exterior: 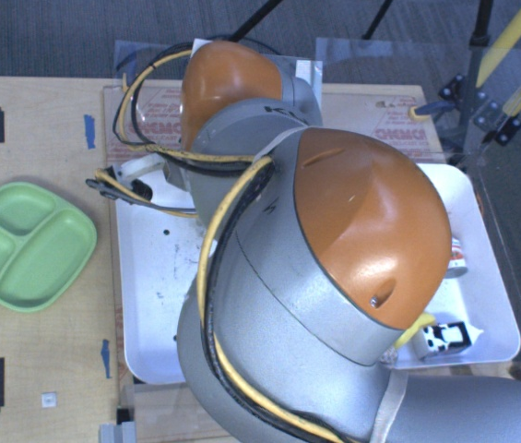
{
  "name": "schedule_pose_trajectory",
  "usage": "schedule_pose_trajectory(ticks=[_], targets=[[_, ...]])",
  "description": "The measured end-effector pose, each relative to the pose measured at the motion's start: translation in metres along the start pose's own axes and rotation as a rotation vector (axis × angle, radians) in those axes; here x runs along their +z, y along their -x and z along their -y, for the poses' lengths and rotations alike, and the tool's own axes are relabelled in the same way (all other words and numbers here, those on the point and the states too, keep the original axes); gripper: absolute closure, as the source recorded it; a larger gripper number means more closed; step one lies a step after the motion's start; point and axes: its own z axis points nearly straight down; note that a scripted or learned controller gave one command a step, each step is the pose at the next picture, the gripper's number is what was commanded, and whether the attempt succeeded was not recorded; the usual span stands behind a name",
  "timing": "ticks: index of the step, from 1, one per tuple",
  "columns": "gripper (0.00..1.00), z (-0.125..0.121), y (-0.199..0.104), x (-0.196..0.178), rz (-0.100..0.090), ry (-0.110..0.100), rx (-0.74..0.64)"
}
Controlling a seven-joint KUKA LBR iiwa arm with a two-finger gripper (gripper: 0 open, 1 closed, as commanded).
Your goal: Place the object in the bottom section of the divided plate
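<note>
1. A light wooden table (pixel 39 367) marked with black corner brackets and blue tape carries two shallow white bins, with dark carpet and tripod legs beyond.
2. A green divided plate (pixel 28 245) sits on the bare wood, well left of the left bin (pixel 149 275); its large bottom section faces the near edge and holds nothing.
3. The grey-and-orange arm (pixel 334 247) looms over both bins, covering most of them, with yellow cable looped along its body.
4. The claw is hidden beneath the arm, so whether it is open, closed or gripping cannot be told.
5. The object for the plate cannot be picked out; a small black-and-white item (pixel 444 337) lies in the right bin (pixel 495 275) near its front corner, and a red-and-white scrap (pixel 456 257) peeks out beside the arm.
6. Risk, as judged here: a weak or missed grasp would leave the plate unfilled, and a short carry leftward could drop the item onto the wood or into a smaller section.
</note>
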Motion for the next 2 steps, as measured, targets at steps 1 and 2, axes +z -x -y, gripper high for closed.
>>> schedule_pose_trajectory(ticks=[1,2], targets=[[1.00,-0.002,-0.008,0.000,0.001,0.000,-0.001],[1.00,-0.023,-0.003,-0.021,0.003,0.003,0.000]])
